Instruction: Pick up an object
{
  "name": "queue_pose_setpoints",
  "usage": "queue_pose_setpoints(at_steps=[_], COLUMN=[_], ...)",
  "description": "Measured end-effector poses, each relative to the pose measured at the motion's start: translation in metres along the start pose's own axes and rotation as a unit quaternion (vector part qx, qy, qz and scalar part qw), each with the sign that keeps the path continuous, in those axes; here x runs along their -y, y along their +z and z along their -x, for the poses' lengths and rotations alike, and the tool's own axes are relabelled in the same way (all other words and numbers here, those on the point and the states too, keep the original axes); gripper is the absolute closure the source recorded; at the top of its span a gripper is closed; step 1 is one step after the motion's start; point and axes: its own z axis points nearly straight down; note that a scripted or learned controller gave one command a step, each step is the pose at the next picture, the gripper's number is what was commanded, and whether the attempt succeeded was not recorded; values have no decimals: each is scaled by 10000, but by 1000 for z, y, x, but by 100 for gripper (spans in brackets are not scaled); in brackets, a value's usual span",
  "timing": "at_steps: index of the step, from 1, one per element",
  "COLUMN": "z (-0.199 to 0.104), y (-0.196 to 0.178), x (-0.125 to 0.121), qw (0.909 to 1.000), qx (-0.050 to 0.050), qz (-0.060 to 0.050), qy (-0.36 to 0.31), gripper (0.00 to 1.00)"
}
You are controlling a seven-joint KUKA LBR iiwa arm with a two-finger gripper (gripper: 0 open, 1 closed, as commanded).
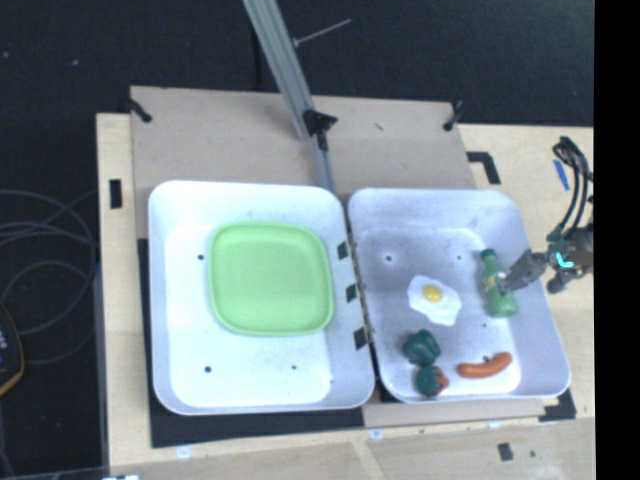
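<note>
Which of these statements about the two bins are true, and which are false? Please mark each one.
1. A green plate lies in the left bin. True.
2. The toy fried egg lies in the left bin. False: it lies in the right bin.
3. The gripper is next to the green bottle near the right bin's right wall. True.
4. The toy sausage lies on the plate. False: it lies on the right bin's floor, near the front.
5. A green pepper lies below the egg. True.

The arm (572, 253) is cut off at the right; the gripper (512, 276) overlaps the green bottle (494, 284).
</note>
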Motion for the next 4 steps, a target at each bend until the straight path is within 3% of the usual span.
queue_pose_setpoints(at_steps=[1, 4], z=[0, 11], y=[0, 171], x=[0, 3], qw=[10000, 10000], qx=[0, -4], qz=[0, -25], qy=[0, 5], gripper=[0, 0])
